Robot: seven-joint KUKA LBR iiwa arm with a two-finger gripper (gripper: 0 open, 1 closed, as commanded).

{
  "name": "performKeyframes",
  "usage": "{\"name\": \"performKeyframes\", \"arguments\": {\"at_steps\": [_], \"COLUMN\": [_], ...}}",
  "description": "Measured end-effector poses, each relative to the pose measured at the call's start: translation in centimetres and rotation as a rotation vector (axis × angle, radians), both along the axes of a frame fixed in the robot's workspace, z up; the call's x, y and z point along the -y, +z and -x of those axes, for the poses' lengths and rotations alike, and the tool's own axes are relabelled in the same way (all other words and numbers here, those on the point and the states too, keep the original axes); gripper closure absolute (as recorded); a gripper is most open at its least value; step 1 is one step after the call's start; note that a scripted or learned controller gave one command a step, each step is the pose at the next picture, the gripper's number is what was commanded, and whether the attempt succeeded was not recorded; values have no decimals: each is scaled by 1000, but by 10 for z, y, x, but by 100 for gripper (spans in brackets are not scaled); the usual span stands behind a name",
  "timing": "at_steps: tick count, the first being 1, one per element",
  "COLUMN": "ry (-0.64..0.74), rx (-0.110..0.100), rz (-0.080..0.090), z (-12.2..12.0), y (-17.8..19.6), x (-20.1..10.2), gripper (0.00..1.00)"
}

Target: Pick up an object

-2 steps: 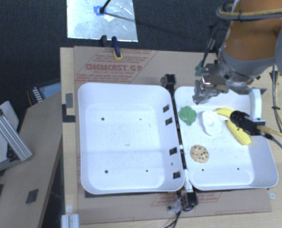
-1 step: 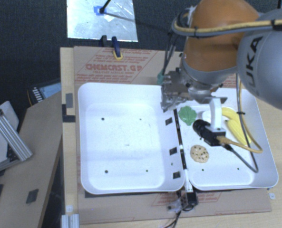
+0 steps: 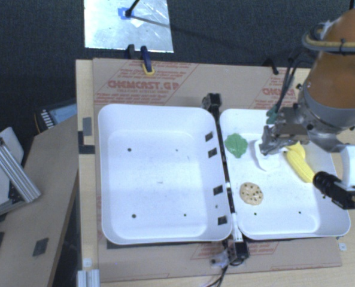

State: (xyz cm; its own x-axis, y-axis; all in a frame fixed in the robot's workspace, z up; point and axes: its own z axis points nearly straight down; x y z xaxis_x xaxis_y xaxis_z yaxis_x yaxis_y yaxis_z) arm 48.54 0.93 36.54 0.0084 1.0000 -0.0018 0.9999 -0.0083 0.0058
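The right bin point(image 3: 327, 220) holds a green leafy piece point(image 3: 236, 145) near its left wall. A round tan cookie with dark chips point(image 3: 251, 193) lies in front of that, and a yellow corn-like piece point(image 3: 300, 163) lies toward the right. A small white object point(image 3: 267, 161) rests on the bin floor between the green piece and the yellow one. My gripper point(image 3: 274, 146) hangs low over the right bin, just above the white object and right of the green piece. The arm's grey and orange body point(image 3: 339, 58) hides the bin's far right part.
The left bin point(image 3: 114, 220) lies beside the right one, and black clips point(image 3: 220, 190) run along the shared wall. A black fitting point(image 3: 336, 190) juts over the right bin's right side. A foil sheet point(image 3: 128, 17) lies beyond the bench.
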Motion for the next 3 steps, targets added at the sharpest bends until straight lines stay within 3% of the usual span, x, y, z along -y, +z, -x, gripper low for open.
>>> {"name": "performKeyframes", "arguments": {"at_steps": [1,2,3], "ry": [19,19,17], "rx": [5,1,-1], "rz": [-5,-5,-5], "z": [-2,-1,-11], "y": [73,119,135], "x": [-69,-127,-173], "gripper": [100,100,100]}}
